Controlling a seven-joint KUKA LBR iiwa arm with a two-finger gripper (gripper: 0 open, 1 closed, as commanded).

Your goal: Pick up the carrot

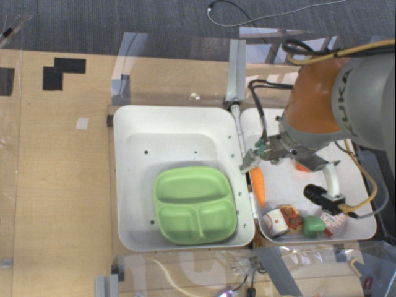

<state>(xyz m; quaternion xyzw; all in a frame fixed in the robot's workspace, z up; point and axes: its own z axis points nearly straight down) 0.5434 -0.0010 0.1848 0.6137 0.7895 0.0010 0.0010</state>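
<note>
— What sat nearest you on the desk (55,184)?

— Along the near edge of the right bin (369,231) there was a little row of things: a small can with a white side (276,221), something reddish-brown touching it (291,216), then a green, pepper-like piece (314,226) beside a red and white scrap (334,223) I couldn't make out. In the left bin (133,166), toward its near side, lay a green divided plate (195,204) with three compartments.

— And the carrot?

— The carrot (257,185) lay in the right bin, hard against its left wall, just beside the rim shared with the left bin. It ran lengthwise away from me, with the can just past its near tip. Nothing gripped it.

— Where was the pincer?

— The pincer (255,153) hung just beyond the carrot's far end, over the same left wall, pointing toward the left bin. Whether its fingers were spread or pressed together, I honestly couldn't tell; the wrist and cables crowded that spot.

— What lay further back?

— The grey arm (365,98) with its orange band (315,98) loomed over the far right corner of the right bin. A black part (322,197) hung under it, with a small orange piece (303,166) showing beneath the wrist. Beyond the desk, a cable (247,20) looped across dark floor (124,11).
</note>
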